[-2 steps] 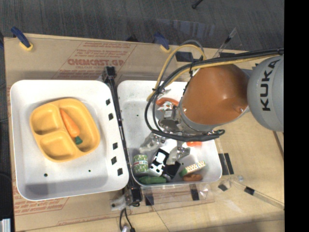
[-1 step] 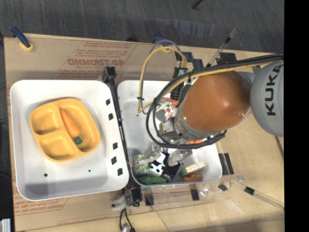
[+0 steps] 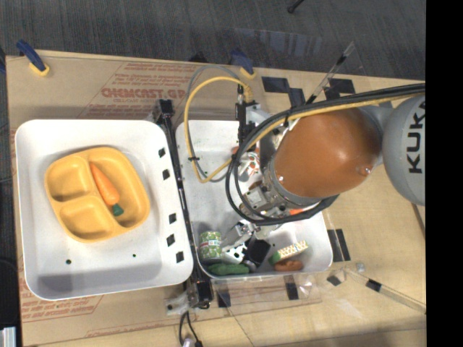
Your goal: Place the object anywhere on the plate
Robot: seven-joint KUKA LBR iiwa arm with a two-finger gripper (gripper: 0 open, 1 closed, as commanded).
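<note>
On the bench [image 3: 87, 85], which is covered in brown printed card, stand two shallow white bins side by side.

Left bin [image 3: 29, 215]: holds a yellow plate [image 3: 69, 179] with three compartments. A toy carrot [image 3: 107, 186] — orange, with a green stub at its lower end — lies on the plate, slanted along the ridge between the compartments, its green end reaching into the right-hand compartment.

Right bin [image 3: 210, 139]: largely covered by the arm [image 3: 325, 154], which reaches in from the right, its orange band bulging over the bin's middle and its grey casing at the view's right edge. Black cables [image 3: 242, 150] loop around the wrist; a yellow cable [image 3: 189, 121] arcs over the bin's upper part.

The gripper [image 3: 252, 246] points down toward the bin's near edge, dark and close above the small things there. I cannot tell how it stands or whether anything is caught in it — the parts are too small and crowded.

Along the right bin's near edge, left to right: a small green-and-white can [image 3: 210, 244] lying by the left wall; a dark green item [image 3: 228, 269], long and low, just below the can; a yellowish ridged piece [image 3: 293, 249] to the gripper's right; a reddish-brown item [image 3: 288, 264] just beneath that piece.

Blue clamps [image 3: 32, 56] hold the card at the far edge of the bench.
</note>
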